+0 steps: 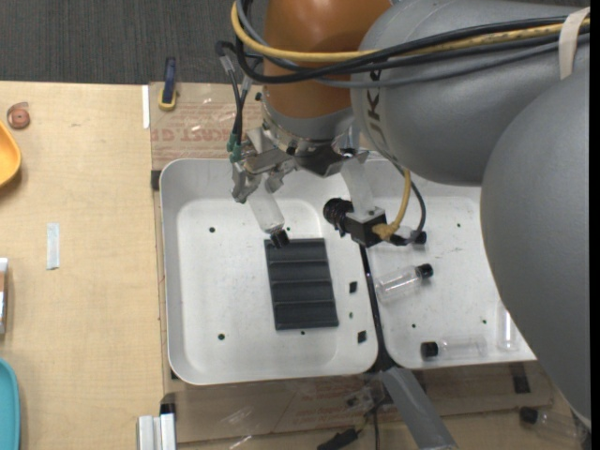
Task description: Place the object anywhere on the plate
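The task looks close to its end but not finished. The black ribbed plate (302,286) lies flat in the middle of the left bin (187,279). The object in play, a clear vial (266,212) with a dark cap, hangs at a tilt just beyond the plate's far left corner. Its capped end points down and to the right and seems to meet the plate's far edge. From this angle I cannot say whether the cap is resting on the ribs or hovering just above them. The vial is not lying free on the plate, so I would judge that setting it down and letting go remain. The claw (261,181) sits directly over the vial's upper end, at the far side of the left bin. The wrist hardware crowds the spot, so I cannot tell how far open the claw is or whether it truly has hold of the vial. The arm (450,82) comes in from the right. Its big grey links sweep across the right bin (469,242), the orange band (314,36) is uppermost, and the wrist points steeply down. A yellow cable (309,56) loops around the orange band. Two more clear vials lie in the right bin, well apart from the plate, one near its left wall (401,280) and one toward its near edge (461,348). The wooden table (84,251) stretches away on the left.
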Controlling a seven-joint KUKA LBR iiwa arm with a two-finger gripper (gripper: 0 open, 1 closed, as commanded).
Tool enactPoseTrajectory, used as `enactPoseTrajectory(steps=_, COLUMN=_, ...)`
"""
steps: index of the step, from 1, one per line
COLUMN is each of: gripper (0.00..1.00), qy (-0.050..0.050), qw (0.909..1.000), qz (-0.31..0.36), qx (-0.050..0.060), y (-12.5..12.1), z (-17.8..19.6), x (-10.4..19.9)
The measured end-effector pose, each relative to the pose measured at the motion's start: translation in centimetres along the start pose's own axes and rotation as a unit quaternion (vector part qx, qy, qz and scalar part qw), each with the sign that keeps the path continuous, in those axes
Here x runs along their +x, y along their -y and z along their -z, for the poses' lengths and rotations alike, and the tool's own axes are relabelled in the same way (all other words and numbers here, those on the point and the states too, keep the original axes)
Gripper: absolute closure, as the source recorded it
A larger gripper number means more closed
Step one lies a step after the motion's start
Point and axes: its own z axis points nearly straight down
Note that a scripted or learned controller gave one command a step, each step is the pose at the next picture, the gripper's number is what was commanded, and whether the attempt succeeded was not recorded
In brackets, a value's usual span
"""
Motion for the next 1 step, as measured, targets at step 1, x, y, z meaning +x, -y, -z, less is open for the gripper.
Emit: enactPoseTrajectory(steps=1, gripper=1.00, qy=0.000, qw=1.0000, qz=0.002, qx=-0.001, y=-6.33, z=-11.79, x=-3.08)
